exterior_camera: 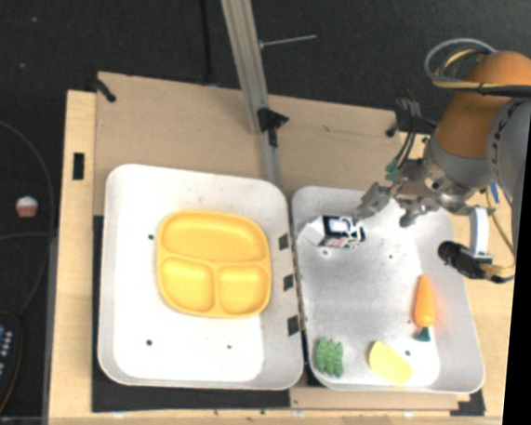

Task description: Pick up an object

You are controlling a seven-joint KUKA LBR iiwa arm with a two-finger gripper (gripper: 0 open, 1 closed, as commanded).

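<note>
In the right bin (361, 291) lie an orange carrot (425, 303) by the right wall, a yellow lemon-shaped piece (389, 362) and a green knobbly piece (329, 355) at the near edge, and a small black-and-white object (338, 231) in the far left corner. My gripper (390, 208) hangs over the bin's far edge, to the right of and slightly beyond the black-and-white object. Its two fingers are spread apart, open, with nothing between them.
The left bin (123, 333) holds a yellow divided plate (214, 263). A slanted metal pole (251, 75) rises behind the bins. The arm's grey link and black side fitting (466, 259) overhang the right bin's right side.
</note>
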